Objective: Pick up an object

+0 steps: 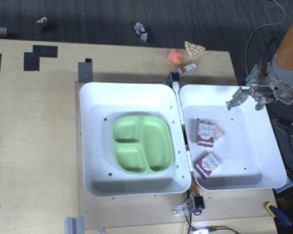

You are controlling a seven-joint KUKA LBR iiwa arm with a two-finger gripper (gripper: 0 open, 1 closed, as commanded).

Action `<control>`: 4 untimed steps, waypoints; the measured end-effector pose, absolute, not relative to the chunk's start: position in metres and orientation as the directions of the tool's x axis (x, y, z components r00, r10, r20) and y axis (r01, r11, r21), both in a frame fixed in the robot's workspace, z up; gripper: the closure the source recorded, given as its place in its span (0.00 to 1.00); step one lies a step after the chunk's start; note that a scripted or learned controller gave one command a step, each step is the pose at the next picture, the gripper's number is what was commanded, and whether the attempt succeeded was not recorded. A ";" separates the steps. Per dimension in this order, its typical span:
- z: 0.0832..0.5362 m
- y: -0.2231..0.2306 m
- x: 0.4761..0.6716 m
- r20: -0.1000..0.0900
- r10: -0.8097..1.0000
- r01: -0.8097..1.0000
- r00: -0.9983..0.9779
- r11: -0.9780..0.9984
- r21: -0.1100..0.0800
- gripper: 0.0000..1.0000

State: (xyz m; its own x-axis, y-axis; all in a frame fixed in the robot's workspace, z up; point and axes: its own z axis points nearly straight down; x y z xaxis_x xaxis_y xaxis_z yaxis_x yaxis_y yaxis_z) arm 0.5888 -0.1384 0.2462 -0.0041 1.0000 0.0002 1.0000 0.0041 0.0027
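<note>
In the right bin lie two small red-and-white packets, one near the middle and one closer to the front. My gripper hangs over the back right part of that bin, up and to the right of the packets. Its fingers are spread open and hold nothing. A green divided plate rests in the left bin.
Behind the bins on the bench are a pink ball, a toy pizza slice and a small tube. A grey block stands at the left bin's back corner. Cables run past the arm on the right.
</note>
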 end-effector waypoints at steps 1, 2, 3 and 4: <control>0.109 -0.175 0.595 0.000 1.000 1.000 -0.002 0.002 -0.001 0.00; 0.087 -0.189 0.496 -0.002 1.000 1.000 -0.002 0.002 0.005 0.00; 0.098 -0.188 0.498 -0.004 1.000 1.000 -0.003 0.003 0.013 1.00; 0.183 -0.106 0.579 0.001 1.000 1.000 -0.005 0.005 0.006 1.00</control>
State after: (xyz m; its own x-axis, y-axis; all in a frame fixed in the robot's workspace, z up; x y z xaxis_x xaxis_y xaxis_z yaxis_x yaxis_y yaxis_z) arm 0.5794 -0.1059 0.1832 -0.0053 1.0000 0.0008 1.0000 0.0053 0.0057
